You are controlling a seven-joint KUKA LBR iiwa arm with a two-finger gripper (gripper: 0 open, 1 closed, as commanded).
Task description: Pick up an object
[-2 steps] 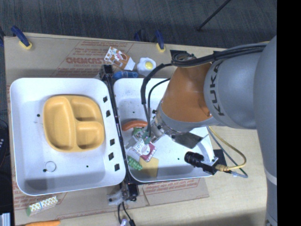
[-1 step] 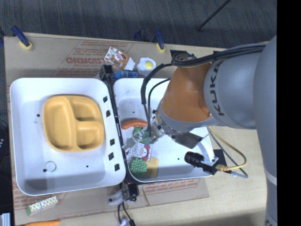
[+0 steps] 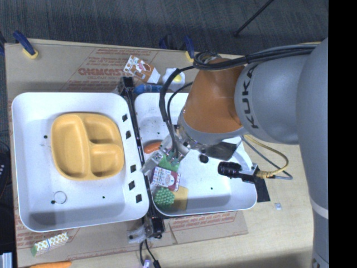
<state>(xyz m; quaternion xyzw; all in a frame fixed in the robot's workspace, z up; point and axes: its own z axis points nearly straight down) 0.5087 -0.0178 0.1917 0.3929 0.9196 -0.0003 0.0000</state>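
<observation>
Here's the grey arm point(image 3: 223, 99) reaching in from the right, its orange band sitting square over the right bin point(image 3: 215, 180), and the end effector point(image 3: 166, 154) is down low by that bin's left wall. Open or closed? I cannot tell from this angle, the wrist covers too much of it. Right beneath it lies a red-and-white packet point(image 3: 166, 178), flat on the bin floor, its upper end tucked up against the end effector, though whether it is gripped isn't clear. Touching the packet's lower edge is a green bumpy ball point(image 3: 163, 196), and just beside the ball, on the right, a yellow block point(image 3: 181, 194). Above the end effector, near the same wall, a small orange piece point(image 3: 151, 147) peeks out. Over in the left bin point(image 3: 33, 149) a yellow divided tray point(image 3: 86, 144) lies flat towards the upper half. Both bins rest on a printed cardboard sheet point(image 3: 83, 71) spread across the tabletop point(image 3: 279, 228). Outside the bins, a small printed pack point(image 3: 136, 67) lies on the cardboard by the top of the divide, with a blue item point(image 3: 148, 88) just beside it at the right bin's top corner.
</observation>
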